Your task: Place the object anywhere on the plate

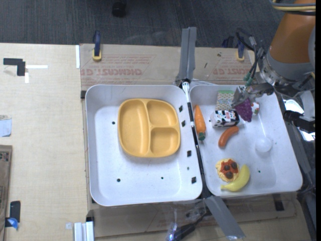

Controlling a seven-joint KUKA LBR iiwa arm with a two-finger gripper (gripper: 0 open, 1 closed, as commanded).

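A grey arm with an orange band reaches in from the upper right of the frame, its pincer point(247, 95) low over the top of the right-hand shallow white bin point(281, 149), right at a purple, leafy-looking toy piece point(245, 109), possibly a bunch of grapes or a cabbage. Whether the pincer is spread or closed cannot be told from this slanted view; the purple piece sits just under and beside it, and nothing shows it gripped.

The purple piece looks like the likely object of the task (a judgement, since the bin offers several). It appears light, moulded and fairly stiff, with a bumpy surface that may give uneven purchase; a hold across its narrower middle seems safest, clear of the small black-and-white carton point(224, 117) touching or just beside it on the left.

Other items lie in the same bin: an orange carrot point(200, 122) along the left wall, a red-orange sausage point(227, 136), a white ball point(264, 145), a small pizza slice point(227, 168) and a yellow banana point(239, 181) at lower centre.

The yellow three-compartment plastic plate point(149, 127) waits in the left-hand white bin point(100, 174) at mid-frame, well apart from the pincer, on the pale worktop point(40, 134).
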